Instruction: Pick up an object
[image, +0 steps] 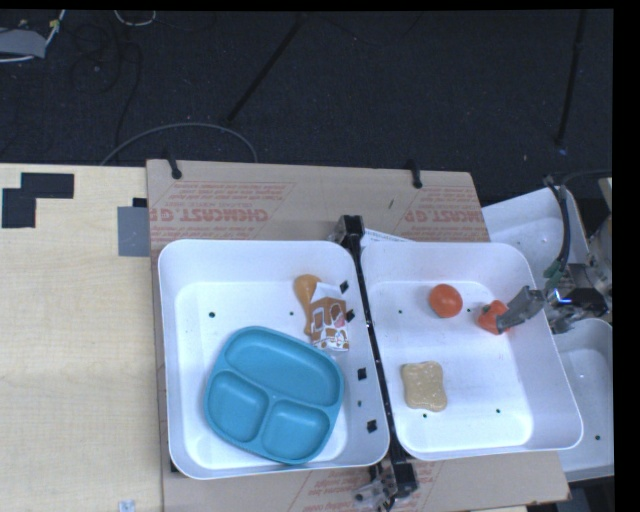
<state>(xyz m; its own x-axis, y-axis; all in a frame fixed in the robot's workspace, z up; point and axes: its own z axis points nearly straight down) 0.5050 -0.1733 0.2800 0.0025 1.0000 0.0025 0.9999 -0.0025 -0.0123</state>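
In the right bin (470, 430) lie a round red-orange ball (446, 300) near the back and a tan slice of toast (424, 386) toward the front left. A small orange-red object (489, 318) sits by the bin's right wall. My gripper (517, 308) reaches in over that wall from the right, its grey tip touching or just beside the orange-red object. The view does not show whether the object is held.
The left bin (185, 300) holds a blue divided plate (273, 394), a brown drumstick-shaped item (306, 290) and a small patterned packet (328, 325) next to the divider. A black clamp strip (362, 330) runs between the bins. Wooden benchtop lies to the left.
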